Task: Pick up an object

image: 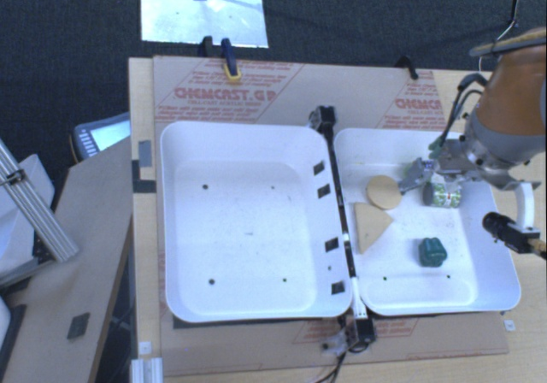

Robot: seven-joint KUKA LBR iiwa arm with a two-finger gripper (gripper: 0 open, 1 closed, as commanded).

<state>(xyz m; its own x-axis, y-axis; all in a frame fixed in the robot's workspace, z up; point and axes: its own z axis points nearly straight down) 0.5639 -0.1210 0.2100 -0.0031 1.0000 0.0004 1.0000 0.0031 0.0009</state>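
Note:
The right bin [487, 296] holds a round tan disc [384, 192], a tan wedge [370, 226] just below it, and a dark green lump [432, 251] toward the front. A small green-and-white object [446, 195] lies at the bin's far right. My gripper [430, 176] hangs low right over that object, with the tan disc close on its left. The gripper's grey body partly covers the object's top, and whether it touches the object is unclear.
The left bin [179, 287] sits beside the right one, with a black hinged divider [335, 219] between them. A clamp with a yellow grip [231, 65] stands at the bench's back edge. The orange-banded arm [517, 99] reaches in over the right rim.

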